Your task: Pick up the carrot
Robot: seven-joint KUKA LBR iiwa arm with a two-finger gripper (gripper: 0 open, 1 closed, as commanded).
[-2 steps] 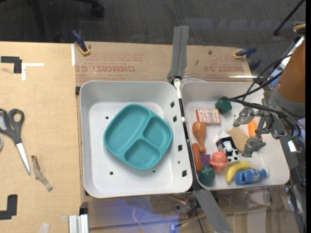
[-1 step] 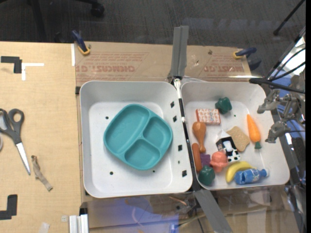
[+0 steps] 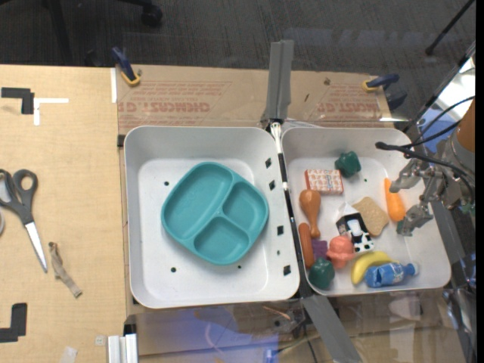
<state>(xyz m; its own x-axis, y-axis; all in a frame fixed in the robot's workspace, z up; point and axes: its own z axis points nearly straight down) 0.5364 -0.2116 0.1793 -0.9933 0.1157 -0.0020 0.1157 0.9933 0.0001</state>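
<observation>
Orange carrot (image 3: 394, 200) lying near the right wall of the right bin (image 3: 435, 278), just right of a slice of bread (image 3: 371, 214). Claw (image 3: 415, 200) hovering at that bin's right edge, fingers spread and grasping nothing, close beside the carrot. Teal plate (image 3: 215, 213) alone in the left bin (image 3: 144, 225).

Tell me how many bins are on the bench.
2. The left bin holds a teal plate. The right bin holds the toy food, with the carrot near its right wall beside the gripper.
</observation>
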